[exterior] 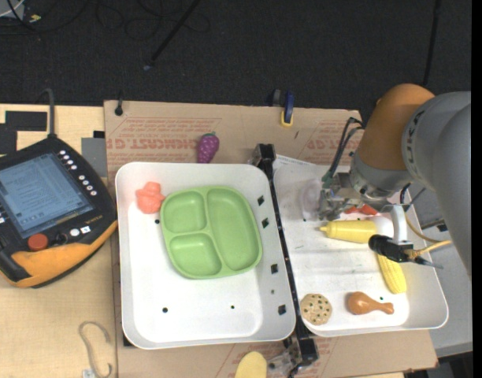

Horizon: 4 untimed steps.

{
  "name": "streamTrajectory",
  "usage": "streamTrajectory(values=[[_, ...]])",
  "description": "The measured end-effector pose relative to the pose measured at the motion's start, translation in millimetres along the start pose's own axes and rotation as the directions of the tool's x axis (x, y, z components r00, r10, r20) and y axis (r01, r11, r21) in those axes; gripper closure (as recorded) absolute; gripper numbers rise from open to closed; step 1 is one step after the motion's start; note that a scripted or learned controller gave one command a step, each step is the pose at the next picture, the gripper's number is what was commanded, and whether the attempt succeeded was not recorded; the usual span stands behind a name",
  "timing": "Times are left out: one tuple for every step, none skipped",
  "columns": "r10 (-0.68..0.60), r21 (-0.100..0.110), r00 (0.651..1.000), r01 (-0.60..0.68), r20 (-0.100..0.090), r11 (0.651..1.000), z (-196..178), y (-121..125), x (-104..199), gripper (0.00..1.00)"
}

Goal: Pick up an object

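Two white bins stand side by side. The gripper (333, 203) is low in the right bin (418, 321), just beside the yellow bottle (350, 231); I cannot tell its state. Near them lie a corn cob (391, 273), a chicken drumstick (368, 303) and a cookie (315, 308). The left bin (146, 313) holds a green divided plate (209, 231) and a pink toy (149, 198).

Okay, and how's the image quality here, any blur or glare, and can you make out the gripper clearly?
Camera view: lighting is even and soft, shadows faint; mild glare washes the right bin floor; the gripper is smeared and murky, its fingers unreadable, while the green plate and cookie look fairly crisp; the background above the bench is dark.
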<state>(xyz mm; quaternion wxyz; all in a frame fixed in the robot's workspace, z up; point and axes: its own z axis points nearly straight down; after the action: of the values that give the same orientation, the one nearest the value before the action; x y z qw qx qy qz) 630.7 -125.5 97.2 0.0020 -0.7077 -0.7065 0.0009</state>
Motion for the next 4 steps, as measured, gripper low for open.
streamTrajectory(values=[[0.002, -0.007, 1.000, -0.002, 0.002, 1.000, -61.9, 4.3, -6.1, 1.00], [0.006, -0.007, 1.000, -0.006, 0.002, 1.000, -121.6, -3.4, -10.2, 1.00], [0.004, -0.004, 1.000, -0.004, 0.001, 1.000, -130.8, -3.4, -11.2, 1.00], [-0.004, 0.000, 1.000, 0.004, -0.001, 1.000, -121.2, -14.3, 42.6, 1.00]])
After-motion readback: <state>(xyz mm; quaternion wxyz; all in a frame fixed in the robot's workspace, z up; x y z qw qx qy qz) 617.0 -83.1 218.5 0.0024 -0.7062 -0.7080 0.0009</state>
